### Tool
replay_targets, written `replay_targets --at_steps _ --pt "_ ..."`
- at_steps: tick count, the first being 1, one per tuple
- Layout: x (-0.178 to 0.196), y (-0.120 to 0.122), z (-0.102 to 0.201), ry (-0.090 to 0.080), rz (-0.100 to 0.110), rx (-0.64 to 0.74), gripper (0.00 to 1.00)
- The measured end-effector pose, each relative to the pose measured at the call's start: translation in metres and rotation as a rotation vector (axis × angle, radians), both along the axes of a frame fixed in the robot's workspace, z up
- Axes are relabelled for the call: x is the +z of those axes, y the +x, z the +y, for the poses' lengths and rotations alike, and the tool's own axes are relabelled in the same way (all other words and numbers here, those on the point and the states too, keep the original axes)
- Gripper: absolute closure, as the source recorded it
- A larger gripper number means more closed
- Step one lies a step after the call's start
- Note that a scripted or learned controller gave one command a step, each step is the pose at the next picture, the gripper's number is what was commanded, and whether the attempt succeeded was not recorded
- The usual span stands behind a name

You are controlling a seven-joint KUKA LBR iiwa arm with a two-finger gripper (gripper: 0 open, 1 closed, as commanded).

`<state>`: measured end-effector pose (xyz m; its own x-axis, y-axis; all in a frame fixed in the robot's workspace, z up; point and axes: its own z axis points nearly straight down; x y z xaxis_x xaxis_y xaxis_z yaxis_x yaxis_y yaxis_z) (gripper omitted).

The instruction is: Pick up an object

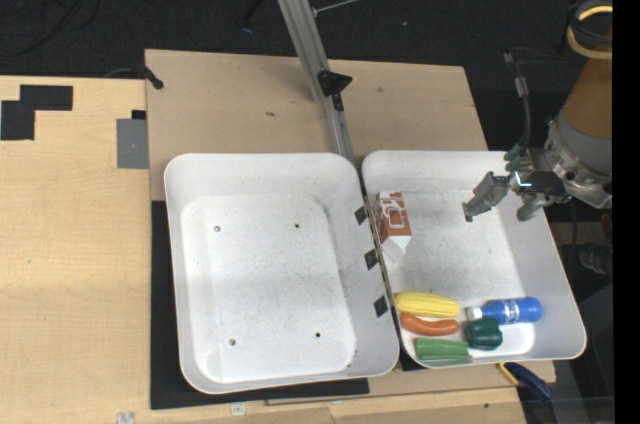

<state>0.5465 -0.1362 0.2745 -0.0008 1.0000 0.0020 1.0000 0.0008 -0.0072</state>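
Nothing picked up yet, judging by the camera view. Grey two-finger gripper poised over the upper right part of the right-hand shallow white plastic bin, fingers spread apart with bare bin floor visible between them, nothing clamped. Wrist and orange-banded arm just to the right of it, over the bin's far right rim.

Candidate objects all clear of the gripper. Closest: a flat orange-and-white printed packet, off to the gripper's left, lying against the divider between the two bins. Further away, below and slightly left of the gripper, a cluster along the near edge of the same bin: a yellow corn-cob toy, an orange-red sausage-shaped piece touching it from beneath, and a green elongated vegetable-like piece lower again. Almost straight below the gripper, a small blue-and-white plastic bottle on its side, with a dark green rounded piece just beside its cap end.

Left-hand shallow white plastic bin well to the gripper's left, across the divider.

Done so far, by appearance: arm positioned above the stocked bin, jaws ready. Left to do, as a judgement: choosing a target, travelling over it, descending, closing on it and lifting. Essentially the whole grasp ahead.
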Motion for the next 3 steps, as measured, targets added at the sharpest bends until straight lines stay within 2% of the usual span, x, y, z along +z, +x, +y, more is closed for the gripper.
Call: replay_targets --at_steps 1,3 --pt "0.002 0.001 -0.001 -0.001 -0.004 -0.002 0.00" --pt "-0.086 -0.008 0.005 0.000 0.001 -0.002 0.00"
